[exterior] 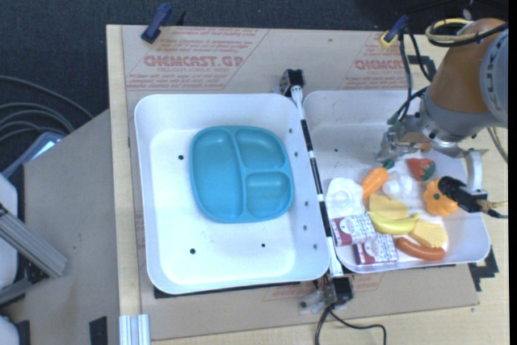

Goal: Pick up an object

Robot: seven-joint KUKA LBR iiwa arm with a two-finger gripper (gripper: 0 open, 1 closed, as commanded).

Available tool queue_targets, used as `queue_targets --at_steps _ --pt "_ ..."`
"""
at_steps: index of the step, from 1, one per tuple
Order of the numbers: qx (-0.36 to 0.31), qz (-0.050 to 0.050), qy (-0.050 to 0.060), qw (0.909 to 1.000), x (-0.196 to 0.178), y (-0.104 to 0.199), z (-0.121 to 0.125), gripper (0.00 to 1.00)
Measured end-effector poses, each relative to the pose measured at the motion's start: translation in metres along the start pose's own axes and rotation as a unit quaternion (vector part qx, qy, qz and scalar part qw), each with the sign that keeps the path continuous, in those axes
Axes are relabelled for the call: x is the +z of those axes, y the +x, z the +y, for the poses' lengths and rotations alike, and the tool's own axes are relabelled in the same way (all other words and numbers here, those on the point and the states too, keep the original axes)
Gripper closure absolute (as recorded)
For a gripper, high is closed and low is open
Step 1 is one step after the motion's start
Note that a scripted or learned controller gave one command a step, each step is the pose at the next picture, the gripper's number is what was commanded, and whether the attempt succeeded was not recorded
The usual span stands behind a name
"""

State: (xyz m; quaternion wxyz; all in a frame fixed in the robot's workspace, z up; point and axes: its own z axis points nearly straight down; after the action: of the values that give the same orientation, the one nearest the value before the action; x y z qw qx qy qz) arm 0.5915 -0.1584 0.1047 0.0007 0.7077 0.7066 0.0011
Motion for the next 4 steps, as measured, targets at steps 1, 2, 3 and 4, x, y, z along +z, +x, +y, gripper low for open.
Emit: queue_targets --at_steps 1,2,3,4 --pt "0.0 0.0 0.0 1.0 0.0 0.0 0.0 0.0" --pt "-0.001 0.0 0.001 1.0 0.02 0.037 0.075 0.0" --pt "-0.001 0.0 0.002 1.0 0.02 0.037 0.014 0.0" --pt "-0.001 0.0 0.001 1.0 0.02 0.063 0.075 0.0"
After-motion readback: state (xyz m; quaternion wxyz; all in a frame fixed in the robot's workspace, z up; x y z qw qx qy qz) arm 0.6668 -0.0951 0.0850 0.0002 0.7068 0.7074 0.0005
